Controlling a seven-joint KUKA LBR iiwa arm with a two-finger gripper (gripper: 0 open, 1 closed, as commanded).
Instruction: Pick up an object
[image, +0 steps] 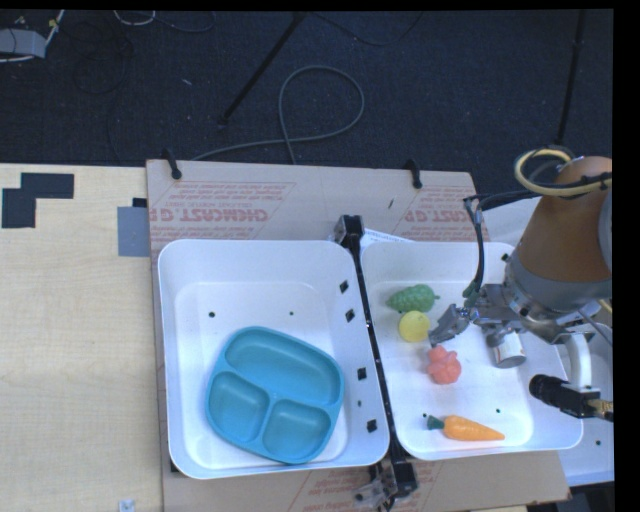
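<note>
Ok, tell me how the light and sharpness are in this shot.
Camera view: even, soft light, no harsh glare on the white bins; faint shadow under the blue tray; the toys, such as the carrot, look slightly soft; the gripper is blurry; the floor behind is dark.

We see our arm (560, 240) reaching in over the right bin (520, 425). It is grey, with an orange band above the wrist. The wrist bends down toward the middle of that bin. Our gripper (447, 328) hangs low over the bin, pointing to the bin's left side. We cannot tell how its tips are set.
</note>
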